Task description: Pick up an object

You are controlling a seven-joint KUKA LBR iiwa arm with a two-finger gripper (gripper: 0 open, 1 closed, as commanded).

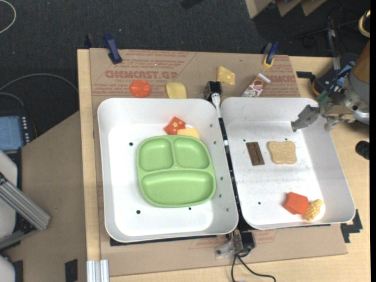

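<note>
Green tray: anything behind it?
Behind the green tray, a red piece and a pale yellow piece lie against its far rim. The tray's edge hides their lower parts.

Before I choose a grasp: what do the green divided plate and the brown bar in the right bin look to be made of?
Green divided plate: probably moulded plastic, since it has one even colour, a soft sheen and rounded compartment ridges. Brown bar: likely a rigid toy chocolate piece, plastic or rubber; it is flat and matte, with faint segment lines. It is too small in this view to say more.
</note>
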